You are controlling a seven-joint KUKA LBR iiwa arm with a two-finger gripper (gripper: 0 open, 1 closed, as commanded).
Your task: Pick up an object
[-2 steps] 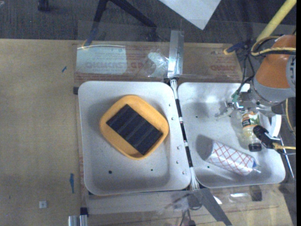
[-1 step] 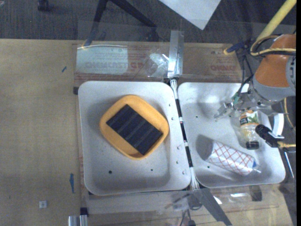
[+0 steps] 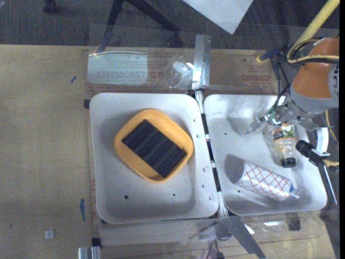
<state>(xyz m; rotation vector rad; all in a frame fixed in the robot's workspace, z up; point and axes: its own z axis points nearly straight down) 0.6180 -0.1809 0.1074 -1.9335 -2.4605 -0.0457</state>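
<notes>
orange and black, a padded rectangular object [image 3: 153,152] lies in the left bin [image 3: 105,198]. in the right bin [image 3: 312,198] the gripper [image 3: 265,122] hangs near the back — whether it grips anything, i cannot tell. a small bottle [image 3: 284,144] stands just beside it; a red-checked paper cone [image 3: 264,180] lies in front.

floor: dark grey carpet [image 3: 32,26] across top | furniture: black star-shaped chair base [image 3: 116,4] upper left | bench: tan wooden top [image 3: 38,144]
</notes>
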